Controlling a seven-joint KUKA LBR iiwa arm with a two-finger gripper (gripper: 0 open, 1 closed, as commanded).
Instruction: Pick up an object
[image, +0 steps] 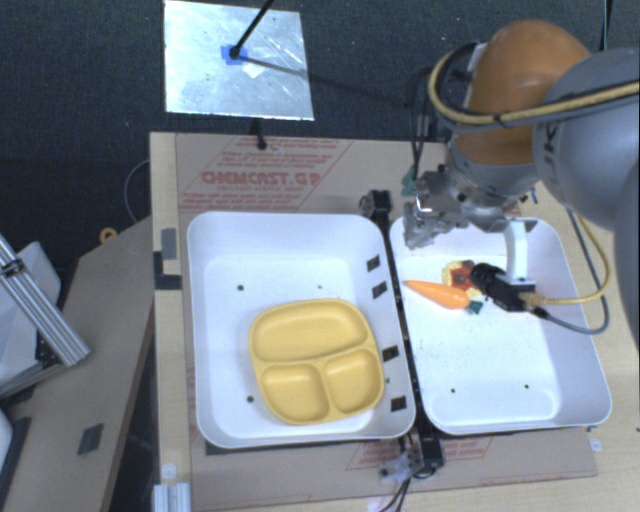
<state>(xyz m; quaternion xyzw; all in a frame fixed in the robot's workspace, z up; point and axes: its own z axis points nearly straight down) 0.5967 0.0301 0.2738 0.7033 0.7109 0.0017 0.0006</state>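
Observation:
An orange carrot (437, 293) lies in the right bin (520, 400), near its left wall and toward the back. Just behind the carrot sits a small red and yellow object (458, 272), partly hidden by the robot's parts. My gripper (420, 228) hangs over the back left corner of the right bin, a little behind and to the left of the carrot. Nothing shows between it and the bin floor.
The left bin (230, 260) holds a yellow divided plate (315, 358) in its front half. A dark divider with clips (392, 310) runs between the two bins. A shiny metal sheet (238, 60) lies behind the bench. The arm crosses the back right.

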